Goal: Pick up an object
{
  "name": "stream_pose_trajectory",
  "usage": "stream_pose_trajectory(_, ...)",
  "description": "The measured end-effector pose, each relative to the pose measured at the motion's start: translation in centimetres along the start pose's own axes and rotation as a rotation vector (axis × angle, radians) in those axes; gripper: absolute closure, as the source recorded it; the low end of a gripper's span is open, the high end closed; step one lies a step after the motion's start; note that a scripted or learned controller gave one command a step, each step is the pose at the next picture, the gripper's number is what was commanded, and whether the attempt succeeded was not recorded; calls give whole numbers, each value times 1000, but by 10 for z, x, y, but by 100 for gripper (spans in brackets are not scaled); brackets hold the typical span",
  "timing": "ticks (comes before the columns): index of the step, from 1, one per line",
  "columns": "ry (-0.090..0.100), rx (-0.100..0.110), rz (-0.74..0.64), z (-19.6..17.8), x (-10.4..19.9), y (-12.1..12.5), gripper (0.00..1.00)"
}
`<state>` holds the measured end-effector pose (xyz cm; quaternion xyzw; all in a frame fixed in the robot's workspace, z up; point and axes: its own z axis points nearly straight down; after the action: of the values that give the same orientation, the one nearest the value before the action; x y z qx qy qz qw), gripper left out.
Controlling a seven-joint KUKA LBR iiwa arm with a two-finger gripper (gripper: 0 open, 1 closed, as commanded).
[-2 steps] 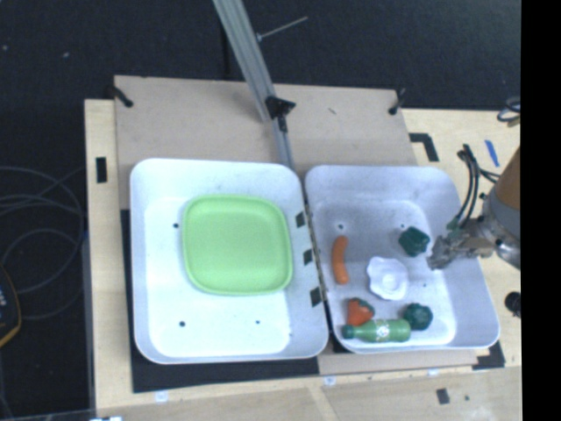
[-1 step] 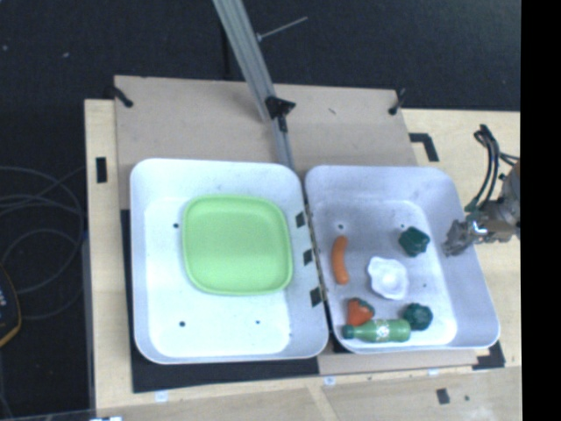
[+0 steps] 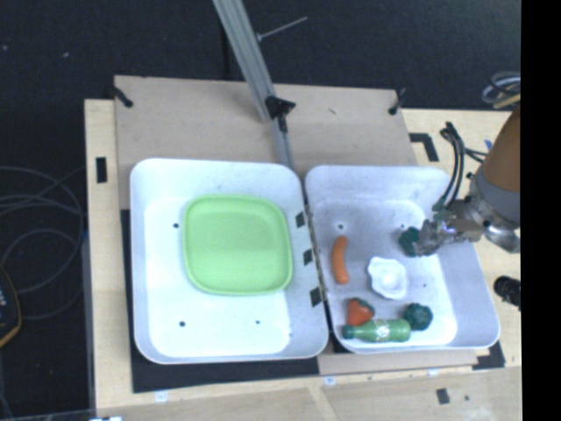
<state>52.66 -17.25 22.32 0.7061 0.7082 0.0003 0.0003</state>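
Worktop (image 3: 368, 393): light wood surface carrying two shallow white plastic bins side by side, with a tan board behind them.

Left white bin (image 3: 158, 323): holds one square light-green plastic plate (image 3: 237, 245) with rounded corners, lying flat near the middle of the bin, slightly toward the far side.

Right white bin (image 3: 469, 310): holds five loose items. An orange sausage-shaped piece (image 3: 339, 260) lies lengthwise near the bin's left wall. A small white cup-like object (image 3: 387, 276) sits near the centre of the bin. A red chunky piece (image 3: 358, 310) lies toward the near left corner, touching or just beside a green bottle-shaped object (image 3: 378, 330) that lies on its side along the near wall. A dark teal rounded object (image 3: 418, 316) rests just beside the right end of the green bottle.

Arm: the grey arm with orange band (image 3: 503, 178) enters from the right and reaches over the right bin's far right portion. The end effector (image 3: 421, 240) sits low over that bin, up and to the right of the white cup and well apart from the orange piece.

End effector state: a dark green rounded mass shows at its tip, but the view is too blurred to say whether this is a separate object or part of the tool, and it cannot be told how far the tool is open or whether anything is gripped
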Motion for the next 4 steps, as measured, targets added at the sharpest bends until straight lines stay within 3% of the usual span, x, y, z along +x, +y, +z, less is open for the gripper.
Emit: stream_pose_trajectory(4, 1, 0, -1, -17, 198, 57, 100)
